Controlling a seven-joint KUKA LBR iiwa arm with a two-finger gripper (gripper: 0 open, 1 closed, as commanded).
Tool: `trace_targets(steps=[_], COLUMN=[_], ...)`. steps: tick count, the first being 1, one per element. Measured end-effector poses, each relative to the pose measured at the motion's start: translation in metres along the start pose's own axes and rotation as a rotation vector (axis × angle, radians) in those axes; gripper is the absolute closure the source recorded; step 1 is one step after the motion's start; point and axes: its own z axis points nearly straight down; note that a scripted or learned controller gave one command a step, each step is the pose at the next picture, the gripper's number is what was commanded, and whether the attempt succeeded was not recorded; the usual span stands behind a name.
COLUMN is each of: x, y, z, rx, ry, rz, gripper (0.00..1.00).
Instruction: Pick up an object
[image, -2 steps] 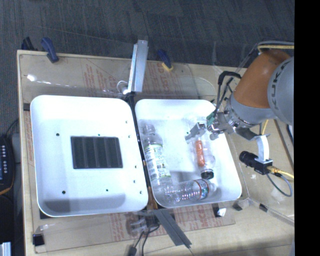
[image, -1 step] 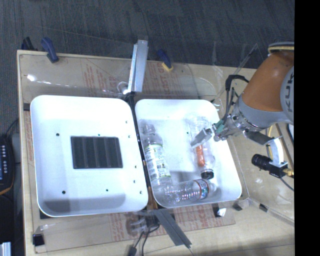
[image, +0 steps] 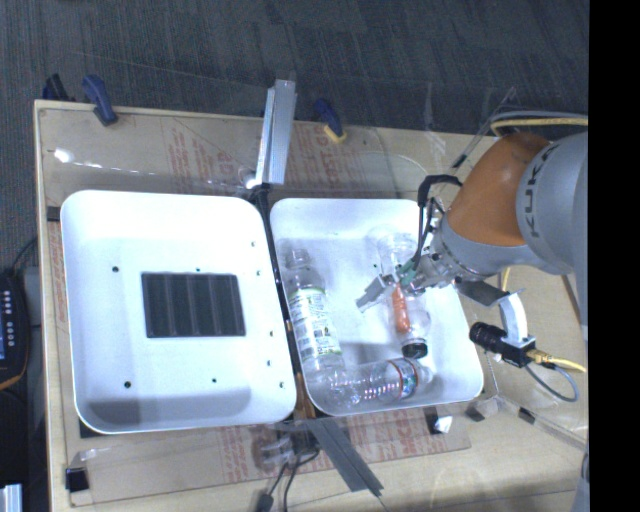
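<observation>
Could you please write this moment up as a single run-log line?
arm: over right bin | gripper: low, above orange item | grasp: unclear | bottles: one upright-lying, one crushed | left bin: dark panel

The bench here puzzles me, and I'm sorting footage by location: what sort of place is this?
Probably a robotics lab's grasping test cell: two white bins side by side on a clamped board, a grey-and-orange arm reaching in, and clear plastic bottles as practice objects.

Two glossy white plastic bins (image: 165, 215), clear glossy plastic bottles (image: 310, 310), bench (image: 150, 135) seemingly matt brown cardboard.
</observation>
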Motion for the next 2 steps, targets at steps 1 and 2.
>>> trace_targets(steps=[1, 2], x=[-0.005, -0.005], y=[0.01, 0.01], z=[-0.001, -0.032], rx=[-0.005, -0.004], ry=[-0.003, -0.002], rz=[-0.02, -0.054], gripper=[0.0, 0.0])
